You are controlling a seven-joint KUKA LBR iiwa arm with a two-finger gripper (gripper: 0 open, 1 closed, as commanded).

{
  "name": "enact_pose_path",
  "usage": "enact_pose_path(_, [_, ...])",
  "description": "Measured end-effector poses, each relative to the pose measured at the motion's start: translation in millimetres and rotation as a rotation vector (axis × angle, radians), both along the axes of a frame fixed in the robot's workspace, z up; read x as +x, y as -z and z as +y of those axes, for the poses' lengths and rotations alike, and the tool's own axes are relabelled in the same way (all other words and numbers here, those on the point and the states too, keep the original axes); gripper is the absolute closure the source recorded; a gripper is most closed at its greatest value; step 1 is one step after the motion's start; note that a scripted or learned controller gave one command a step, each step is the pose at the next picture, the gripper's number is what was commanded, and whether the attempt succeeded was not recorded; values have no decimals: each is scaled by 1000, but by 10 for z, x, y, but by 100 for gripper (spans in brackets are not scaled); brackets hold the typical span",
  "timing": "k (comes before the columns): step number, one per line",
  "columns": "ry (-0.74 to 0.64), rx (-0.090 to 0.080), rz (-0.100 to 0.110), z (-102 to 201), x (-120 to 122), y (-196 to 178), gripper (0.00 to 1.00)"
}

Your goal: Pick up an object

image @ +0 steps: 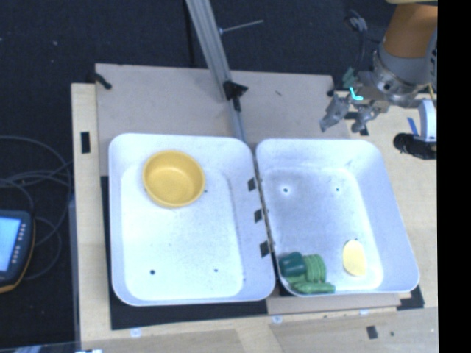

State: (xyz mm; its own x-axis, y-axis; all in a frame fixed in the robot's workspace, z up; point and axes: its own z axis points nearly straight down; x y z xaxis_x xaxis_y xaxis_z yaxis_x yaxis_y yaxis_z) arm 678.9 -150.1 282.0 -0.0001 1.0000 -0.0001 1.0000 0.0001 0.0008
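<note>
Overhead, gripper (pixel 346 120) hangs past right bin (pixel 383 197) far rim, fingers spread, grasping nothing; yellow bowl (pixel 174 178) sits in left bin (pixel 125 219)

Gripper (pixel 346 120) positioned above the far rim of the right bin (pixel 383 168), fingers parted, nothing between them. Right bin: green object (pixel 303 271) and pale yellow object (pixel 355 258) at near end. Left bin (pixel 125 219): yellow bowl (pixel 174 178), upright.
</note>
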Motion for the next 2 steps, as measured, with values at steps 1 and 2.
enact_pose_path(1, [0, 0, 0, 0, 0, 0, 0])
enact_pose_path(2, [0, 0, 5, 26, -58, 609, 0])
